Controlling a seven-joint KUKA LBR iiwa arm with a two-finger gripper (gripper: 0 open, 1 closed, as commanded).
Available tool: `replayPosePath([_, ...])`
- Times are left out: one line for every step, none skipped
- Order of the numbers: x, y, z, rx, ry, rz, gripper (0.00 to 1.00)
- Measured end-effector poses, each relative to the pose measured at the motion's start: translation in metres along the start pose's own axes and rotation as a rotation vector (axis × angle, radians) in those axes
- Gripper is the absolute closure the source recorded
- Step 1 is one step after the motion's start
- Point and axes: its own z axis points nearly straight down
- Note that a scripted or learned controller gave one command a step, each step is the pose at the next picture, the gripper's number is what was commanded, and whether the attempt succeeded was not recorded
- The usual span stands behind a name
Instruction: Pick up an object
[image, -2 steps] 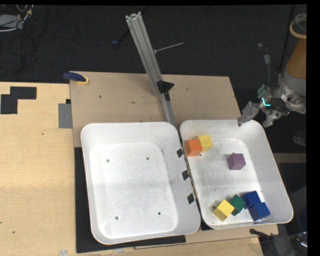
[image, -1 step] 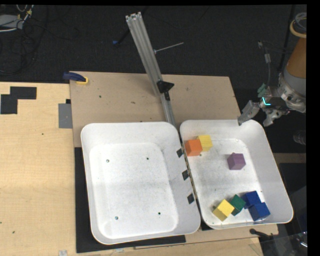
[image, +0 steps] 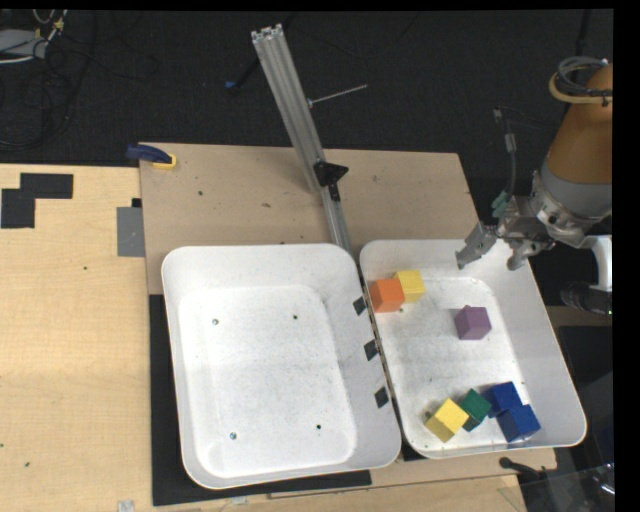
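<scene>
the hand (image: 497, 248) hangs over the upper right rim of the right bin (image: 560, 345), its two fingers spread apart with nothing between them, one tip pointing down-left near the rim and the other just to its right. the nearest candidate for the pick is the purple cube (image: 472, 322), which lies at about six o'clock from the hand, a little toward seven, alone on bare bin floor and well apart from its neighbours. the orange cube (image: 387, 294) and the yellow cube (image: 410, 284) sit touching each other at about eight o'clock from the hand, against the bin's left wall. a tighter cluster lies farther off at six o'clock, near the bin's lower edge: a second yellow cube (image: 446, 419), a green cube (image: 474, 408) and two blue cubes (image: 511, 409) packed side by side. judged from this layout, the purple cube looks the cleanest target, since the fingers would have free room on every side, and the move turns on travelling down toward six o'clock. the left bin (image: 180, 300) plays no part.
</scene>
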Motion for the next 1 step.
replayPosePath([0.0009, -0.0022, 0.0439, 0.0, 0.0, 0.003, 0.0])
